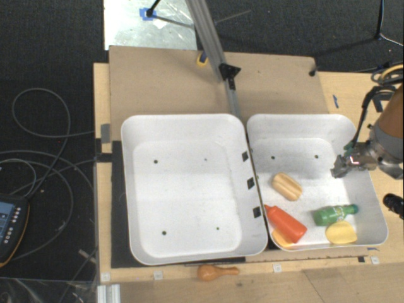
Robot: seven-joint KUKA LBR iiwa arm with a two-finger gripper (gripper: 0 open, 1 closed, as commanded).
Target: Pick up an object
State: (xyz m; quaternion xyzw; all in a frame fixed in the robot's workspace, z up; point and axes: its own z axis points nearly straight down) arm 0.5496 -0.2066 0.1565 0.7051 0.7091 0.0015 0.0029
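At the front of the surface [158,281] lies a small orange toy [218,271], outside the bins. In the right bin [297,131] sit a yellow thing [341,233], a green bottle [335,214] and a red bottle [286,223] near the front, and a tan bun [287,186] farther back. The hand [346,163] is over the bin's right side holding nothing I can see, I cannot tell if it is apart or together, and the bun lies to its left, a bit nearer the front, with its long side slanting.

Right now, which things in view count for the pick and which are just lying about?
For the pick: tool; bread roll; orange bottle; green bottle; yellow lemon, all in the right bin.

Lying about: left bin; orange toy on the bench, tripod pole.
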